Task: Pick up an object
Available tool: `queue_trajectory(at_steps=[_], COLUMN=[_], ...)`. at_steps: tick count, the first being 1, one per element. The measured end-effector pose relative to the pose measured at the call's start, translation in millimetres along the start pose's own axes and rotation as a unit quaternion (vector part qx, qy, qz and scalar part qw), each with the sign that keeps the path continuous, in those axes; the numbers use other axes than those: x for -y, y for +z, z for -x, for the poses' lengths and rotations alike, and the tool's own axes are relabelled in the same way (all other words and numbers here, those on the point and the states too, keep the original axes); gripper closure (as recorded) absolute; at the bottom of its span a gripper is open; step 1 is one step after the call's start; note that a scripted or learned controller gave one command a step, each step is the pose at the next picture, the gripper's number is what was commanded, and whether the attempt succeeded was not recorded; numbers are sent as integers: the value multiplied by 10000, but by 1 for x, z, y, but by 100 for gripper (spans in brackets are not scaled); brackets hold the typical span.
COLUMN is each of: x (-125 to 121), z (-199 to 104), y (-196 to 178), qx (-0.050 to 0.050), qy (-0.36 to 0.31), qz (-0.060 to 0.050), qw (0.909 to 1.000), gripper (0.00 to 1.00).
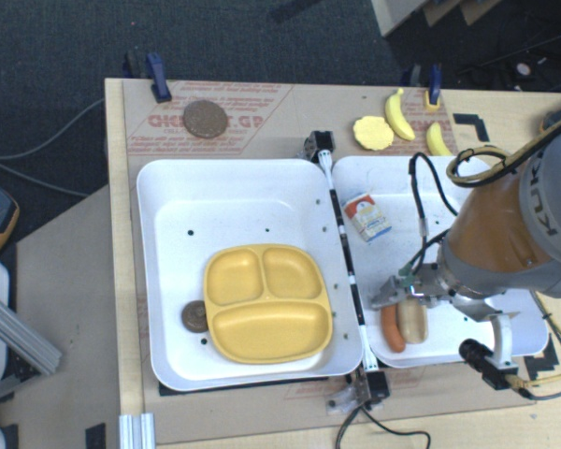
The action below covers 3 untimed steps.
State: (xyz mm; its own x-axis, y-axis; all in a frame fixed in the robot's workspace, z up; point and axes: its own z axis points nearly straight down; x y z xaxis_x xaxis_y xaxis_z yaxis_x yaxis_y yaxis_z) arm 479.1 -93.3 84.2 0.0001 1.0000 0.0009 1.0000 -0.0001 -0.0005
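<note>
My gripper (404,294) is low in the right bin (393,181), near its front left corner. Directly under and just in front of it lies a toy hot dog (404,325), an orange sausage beside a tan bun. The gripper's body hides the top of the hot dog, so I cannot tell whether they touch. A small red, white and blue carton (367,218) lies further back in the same bin, apart from the gripper. The grey and orange arm (505,232) covers the right half of that bin.
The left bin (168,204) holds a yellow divided plate (266,302) with a brown cookie (194,317) at its left edge. Behind the bins, the bench bears a brown disc (205,118), two yellow bananas (400,115) and a yellow wavy piece (374,133). A cable (421,195) loops over the right bin.
</note>
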Motion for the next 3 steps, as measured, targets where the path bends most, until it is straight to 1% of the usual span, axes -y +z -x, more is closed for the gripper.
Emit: queue_trajectory(at_steps=[1,3], x=[0,0], z=[4,0], y=[0,0], qx=[5,3], qy=[0,-1], qz=[3,5], qw=[10000,10000], gripper=[0,0])
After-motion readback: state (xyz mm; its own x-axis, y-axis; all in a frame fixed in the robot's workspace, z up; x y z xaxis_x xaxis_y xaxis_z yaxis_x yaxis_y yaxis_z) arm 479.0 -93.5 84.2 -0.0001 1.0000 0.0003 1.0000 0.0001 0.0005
